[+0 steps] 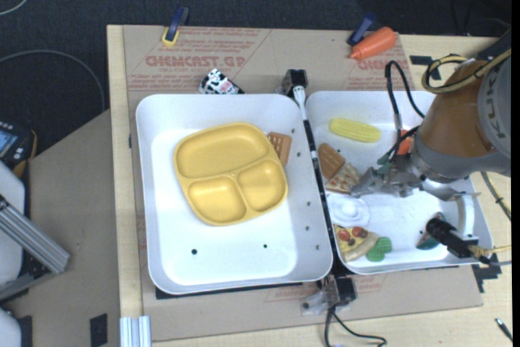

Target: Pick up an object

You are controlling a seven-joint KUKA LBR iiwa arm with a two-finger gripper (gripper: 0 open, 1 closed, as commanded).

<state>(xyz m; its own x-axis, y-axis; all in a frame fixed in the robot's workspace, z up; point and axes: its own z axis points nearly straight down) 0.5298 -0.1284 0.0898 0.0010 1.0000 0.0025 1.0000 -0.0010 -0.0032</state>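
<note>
My gripper (363,181) hangs low in the right bin (406,103), near its left wall, at the end of the grey arm with the orange band (448,122). Its tip sits beside a brown waffle-like piece (334,163) and just above a white round object (349,212). A yellow corn cob (354,129) lies at the back of this bin. At the bin's front lie a pizza slice (354,240) and a green piece (379,249). Nothing is visibly held.
The left bin (162,240) holds a yellow divided plate (231,172) with a small brown waffle (280,145) at its right edge. On the bench behind the bins lie an orange carrot (374,42) and a black-and-white toy (218,82). Cables run along the arm.
</note>
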